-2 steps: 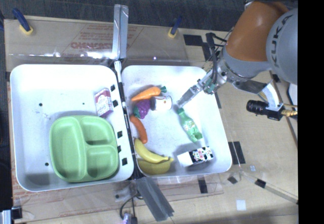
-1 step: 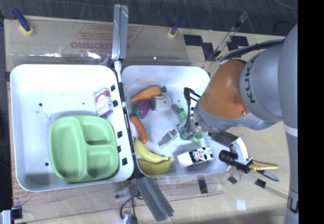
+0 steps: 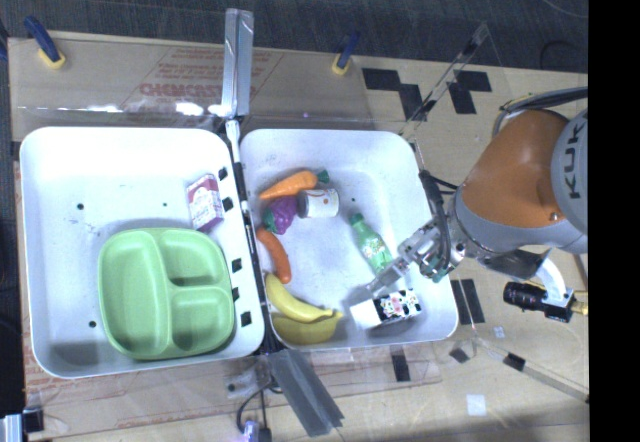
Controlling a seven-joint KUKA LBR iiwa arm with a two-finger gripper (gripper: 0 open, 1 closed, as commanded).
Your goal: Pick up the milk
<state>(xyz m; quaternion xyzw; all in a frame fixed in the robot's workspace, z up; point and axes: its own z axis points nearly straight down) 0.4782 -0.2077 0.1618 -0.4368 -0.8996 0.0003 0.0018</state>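
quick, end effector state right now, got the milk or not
End effector: low in the right bin, right at the milk carton; whether it is open, closed or gripping the carton cannot be told from this view.

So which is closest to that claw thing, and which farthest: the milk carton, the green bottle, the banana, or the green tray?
From the gripper, in the camera view:
1. Milk carton, just below it in the right bin.
2. Green bottle, just above it.
3. Banana, by the divider.
4. Green tray, in the left bin.
The carton and bottle are nearly tied.
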